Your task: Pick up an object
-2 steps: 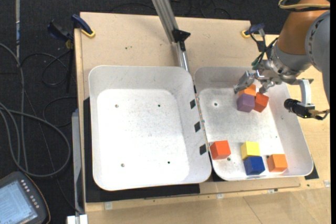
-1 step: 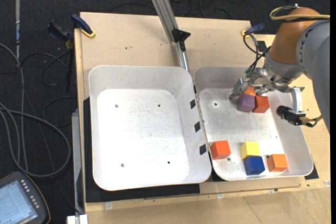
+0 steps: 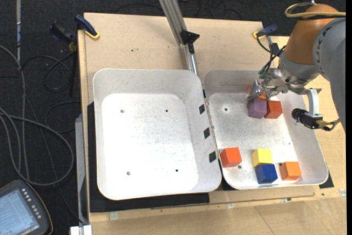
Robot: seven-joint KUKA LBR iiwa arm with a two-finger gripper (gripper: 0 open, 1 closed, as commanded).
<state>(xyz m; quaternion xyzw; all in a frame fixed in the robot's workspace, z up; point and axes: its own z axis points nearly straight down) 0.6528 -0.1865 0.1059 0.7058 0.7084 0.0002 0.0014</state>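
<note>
Wooden bench, white speckled bins; gripper (image 3: pixel 263 92) over purple cube (image 3: pixel 256 108), finger state unclear.

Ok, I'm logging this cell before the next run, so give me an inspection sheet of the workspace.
Surface: wooden bench bearing left bin and right bin.
Job's things: purple block and orange-red block touching, under the end effector; orange block, yellow block, blue block, orange block along the right bin's near edge.
Clutter: nothing seen.
End effector: just above the purple block; finger state unclear.
Cables: black cables on the floor at left.
Surroundings: clamps, metal pole, pendant screen.
</note>
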